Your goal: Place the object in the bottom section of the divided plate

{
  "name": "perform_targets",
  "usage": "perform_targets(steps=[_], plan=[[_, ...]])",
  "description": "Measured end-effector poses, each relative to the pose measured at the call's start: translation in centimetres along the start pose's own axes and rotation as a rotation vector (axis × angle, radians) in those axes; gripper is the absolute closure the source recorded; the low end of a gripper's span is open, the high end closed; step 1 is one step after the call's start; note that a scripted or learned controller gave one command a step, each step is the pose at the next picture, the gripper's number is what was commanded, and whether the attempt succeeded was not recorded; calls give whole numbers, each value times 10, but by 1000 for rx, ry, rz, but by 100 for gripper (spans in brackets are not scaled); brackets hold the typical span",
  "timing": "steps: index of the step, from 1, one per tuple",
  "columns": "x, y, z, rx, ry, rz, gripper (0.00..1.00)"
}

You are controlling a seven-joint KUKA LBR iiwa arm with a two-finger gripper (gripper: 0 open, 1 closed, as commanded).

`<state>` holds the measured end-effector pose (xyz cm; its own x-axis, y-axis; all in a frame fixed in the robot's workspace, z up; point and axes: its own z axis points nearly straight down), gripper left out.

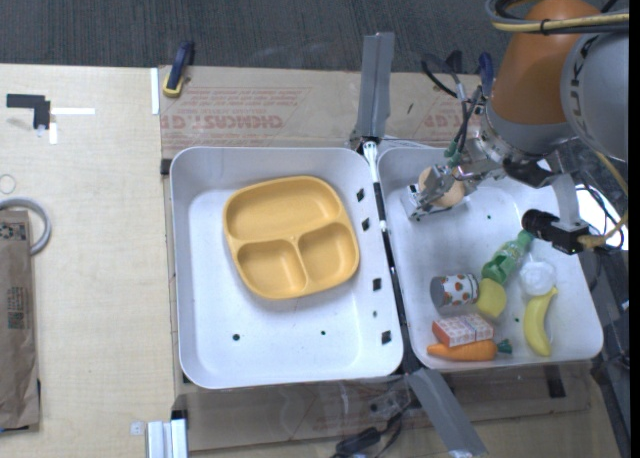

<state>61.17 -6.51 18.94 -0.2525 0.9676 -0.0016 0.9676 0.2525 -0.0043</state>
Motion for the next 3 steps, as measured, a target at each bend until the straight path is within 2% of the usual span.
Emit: perform_targets(steps=[1,2,3], plan=[[90,-6,-69,-3,0,-377,100],[154,-22,-69,-2,0,-438,100],[153,-22,-69,-2,0,-437,0]])
